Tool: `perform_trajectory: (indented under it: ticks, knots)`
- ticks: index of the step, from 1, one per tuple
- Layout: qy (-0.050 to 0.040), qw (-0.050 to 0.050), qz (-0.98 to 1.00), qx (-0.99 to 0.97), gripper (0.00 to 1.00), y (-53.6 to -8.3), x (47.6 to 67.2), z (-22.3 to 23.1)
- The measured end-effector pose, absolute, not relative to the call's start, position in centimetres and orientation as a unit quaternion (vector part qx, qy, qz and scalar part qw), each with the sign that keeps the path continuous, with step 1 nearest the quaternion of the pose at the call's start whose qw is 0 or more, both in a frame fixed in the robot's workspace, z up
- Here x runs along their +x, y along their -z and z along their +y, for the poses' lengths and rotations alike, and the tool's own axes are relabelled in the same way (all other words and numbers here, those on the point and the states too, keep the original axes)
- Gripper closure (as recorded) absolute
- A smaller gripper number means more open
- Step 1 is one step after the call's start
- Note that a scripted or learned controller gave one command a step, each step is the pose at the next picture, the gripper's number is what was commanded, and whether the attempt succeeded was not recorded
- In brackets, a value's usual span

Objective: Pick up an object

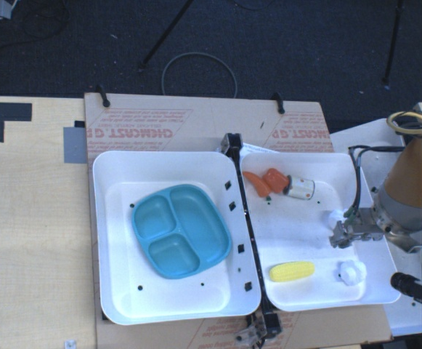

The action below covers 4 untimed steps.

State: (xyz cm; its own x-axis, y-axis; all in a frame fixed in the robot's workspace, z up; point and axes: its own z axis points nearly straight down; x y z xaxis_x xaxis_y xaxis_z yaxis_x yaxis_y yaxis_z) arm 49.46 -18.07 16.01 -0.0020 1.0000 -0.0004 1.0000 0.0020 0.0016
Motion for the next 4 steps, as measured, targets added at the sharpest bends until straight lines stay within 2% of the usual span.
perform_trajectory:
  ticks: [2,4]
  knots:
    - [-0.0002,0.0,0.708,0.707,1.0,-23.0,49.2,-18.4]
    - [0.0001,-0.002,0.709,0.706,1.0,-24.1,50.1,-8.7]
